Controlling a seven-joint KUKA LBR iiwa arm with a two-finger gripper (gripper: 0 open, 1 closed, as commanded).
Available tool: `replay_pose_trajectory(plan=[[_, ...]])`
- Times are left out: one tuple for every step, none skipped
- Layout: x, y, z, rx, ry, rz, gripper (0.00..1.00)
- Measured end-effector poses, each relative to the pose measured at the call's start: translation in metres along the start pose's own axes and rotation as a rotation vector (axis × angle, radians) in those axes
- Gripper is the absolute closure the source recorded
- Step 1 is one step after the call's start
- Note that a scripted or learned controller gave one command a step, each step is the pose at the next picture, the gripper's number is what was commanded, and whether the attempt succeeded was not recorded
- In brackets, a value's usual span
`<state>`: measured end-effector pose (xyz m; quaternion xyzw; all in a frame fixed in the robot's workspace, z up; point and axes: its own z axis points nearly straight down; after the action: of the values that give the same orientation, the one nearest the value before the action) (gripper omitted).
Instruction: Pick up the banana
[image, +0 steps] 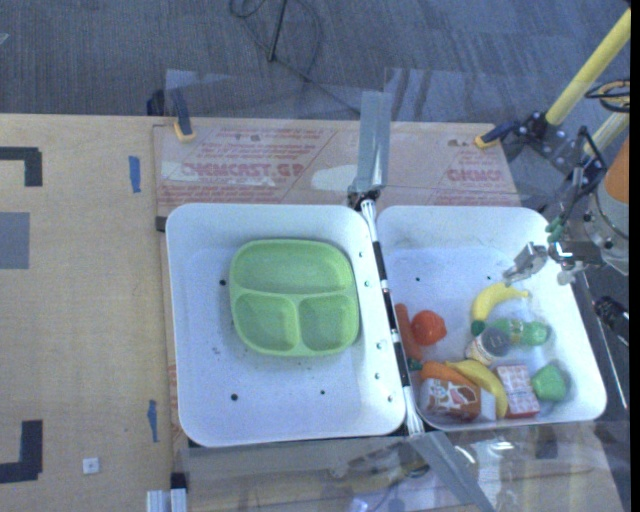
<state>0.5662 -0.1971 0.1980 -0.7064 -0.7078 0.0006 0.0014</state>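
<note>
A yellow banana (498, 298) lies curved in the right bin (440, 245), near its right side. A second banana-like yellow piece (484, 379) lies lower down among other items. My gripper (542, 268) hangs just up and right of the upper banana, over the bin's right part. Its fingers (520, 265) are open with nothing between them, and they do not touch the banana.
The right bin also holds a red fruit (428, 327), a clear green bottle (518, 334), a red carton (516, 390), a green piece (550, 381) and a snack packet (450, 398). A green divided plate (295, 297) sits in the left bin (190, 330).
</note>
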Motion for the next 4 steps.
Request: replay_pose_trajectory(plan=[[0.004,0.024,0.102,-0.019,-0.009,-0.174,0.0],[0.017,0.048,0.102,-0.025,-0.014,-0.205,0.0],[0.029,0.082,0.111,-0.008,-0.004,-0.203,0.0],[0.074,0.049,0.11,-0.008,-0.003,-0.259,0.0]])
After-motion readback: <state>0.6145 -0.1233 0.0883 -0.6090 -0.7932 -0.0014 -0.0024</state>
